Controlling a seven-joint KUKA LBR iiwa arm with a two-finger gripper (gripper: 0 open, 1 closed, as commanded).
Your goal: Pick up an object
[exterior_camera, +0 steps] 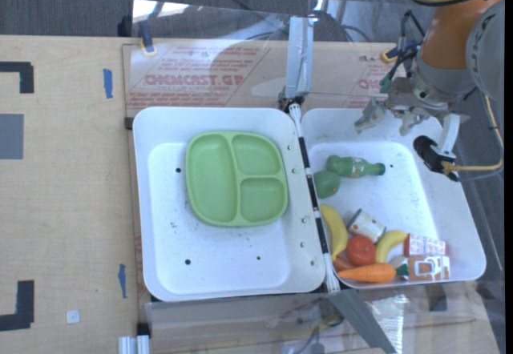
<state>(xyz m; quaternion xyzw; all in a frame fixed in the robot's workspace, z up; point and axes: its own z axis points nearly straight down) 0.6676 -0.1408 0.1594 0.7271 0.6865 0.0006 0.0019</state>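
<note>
The left bin (152, 184) holds one green plate (236, 178) with three compartments. The right bin (469, 240) holds one green bottle (355, 166) near its far side, a green lump (325, 183) beside it, two bananas (334, 228), one tomato (361, 250), one carrot (370, 273) and cartons (425, 256) along its near edge. The gripper (401, 116) hangs above the right bin's far rim, jaws spread, nothing between them

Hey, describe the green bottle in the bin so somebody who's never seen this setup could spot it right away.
Look at the right white bin, the one without the green divided plate. In its upper half, apart from the pile of toy food along the bottom edge, the green bottle lies on its side, cap pointing right. A rounder green item sits just below its left end, but the bottle is the long one.
</note>
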